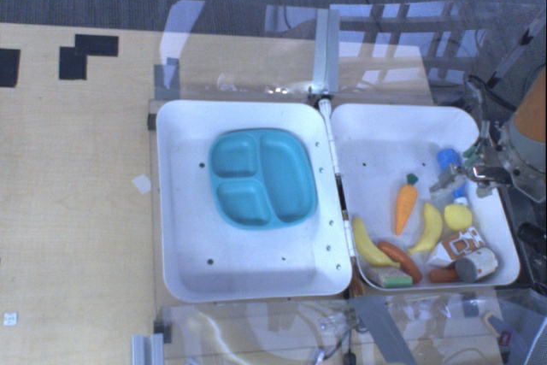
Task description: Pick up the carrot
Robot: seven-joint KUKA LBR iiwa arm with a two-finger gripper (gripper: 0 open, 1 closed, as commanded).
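The carrot (405,205), orange with a green top, lies in the right bin (385,132) near its middle, top pointing to the far side. My gripper (462,173) hangs over the bin's right side, to the right of the carrot and a little beyond it, apart from it. A small blue object (448,158) sits just by the gripper.
Around the carrot lie two bananas (369,242) (430,226), a lemon (458,216), a red sausage (400,259), a green piece (395,278), a small carton (466,248) and a grey cylinder (467,269). The left bin (184,252) holds a blue divided plate (261,177).
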